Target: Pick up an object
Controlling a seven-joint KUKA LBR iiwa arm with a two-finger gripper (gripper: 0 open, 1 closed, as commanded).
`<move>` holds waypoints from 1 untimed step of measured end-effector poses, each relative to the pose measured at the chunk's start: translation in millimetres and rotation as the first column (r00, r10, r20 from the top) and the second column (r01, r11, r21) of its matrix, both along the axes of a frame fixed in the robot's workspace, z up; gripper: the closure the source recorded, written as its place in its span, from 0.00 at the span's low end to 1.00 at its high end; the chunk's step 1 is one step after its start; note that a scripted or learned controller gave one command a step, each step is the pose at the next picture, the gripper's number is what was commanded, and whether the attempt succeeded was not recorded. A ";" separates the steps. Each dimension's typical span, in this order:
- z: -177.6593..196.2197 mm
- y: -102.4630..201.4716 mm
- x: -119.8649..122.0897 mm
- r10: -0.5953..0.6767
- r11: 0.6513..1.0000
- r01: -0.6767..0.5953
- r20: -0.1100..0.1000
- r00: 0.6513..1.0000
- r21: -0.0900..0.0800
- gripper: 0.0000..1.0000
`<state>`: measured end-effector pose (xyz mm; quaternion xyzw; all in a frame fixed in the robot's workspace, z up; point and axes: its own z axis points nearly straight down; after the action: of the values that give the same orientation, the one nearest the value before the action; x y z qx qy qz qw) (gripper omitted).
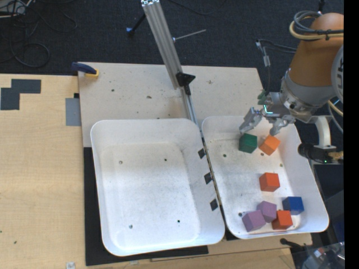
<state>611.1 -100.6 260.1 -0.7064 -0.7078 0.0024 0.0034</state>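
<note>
At the right bin's (314, 175) near corner huddle purple (259, 216), red (282, 219) and blue (293, 204) blocks, another red one (270, 181) beyond. Farther back, the jaws (262, 123) hang spread, released, above the green cube (248, 143) and orange cube (270, 144). Those two, smooth and hard-edged, sit close: one finger could nudge either aside.

Two white bins (112, 133); seven blocks: three orange (270, 181), two purple (253, 220), one green (248, 143), one blue (293, 204).
</note>
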 end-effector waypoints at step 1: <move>2.8 -0.8 0.7 -0.001 1.000 0.001 0.005 1.000 -0.001 0.00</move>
<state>611.7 -101.4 262.9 -0.7067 -0.7075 0.0008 0.0014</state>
